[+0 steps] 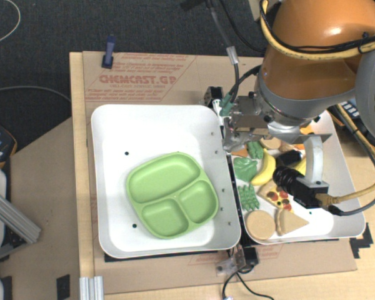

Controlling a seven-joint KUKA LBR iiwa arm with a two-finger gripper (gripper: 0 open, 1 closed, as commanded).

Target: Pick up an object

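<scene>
Bins inspected; jaws' state could not be determined.
Left shallow white bin (106, 167) held a green three-compartment plastic tray (171, 194); right shallow white bin (347, 167) held a yellow toy banana (264, 170).

From my remote seat I see dark carpet (44, 36) around a cardboard-topped bench (144, 80) printed with red lettering. A thin white cable (12, 8) loops at ten o'clock, and an aluminium rail (12, 214) lies at eight o'clock.

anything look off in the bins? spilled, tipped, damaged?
Nothing spilled or damaged. The green divided plate lies flat but skewed to the left bin walls. The toy food, with a banana and a cookie, is crowded into the right bin under the arm.
</scene>
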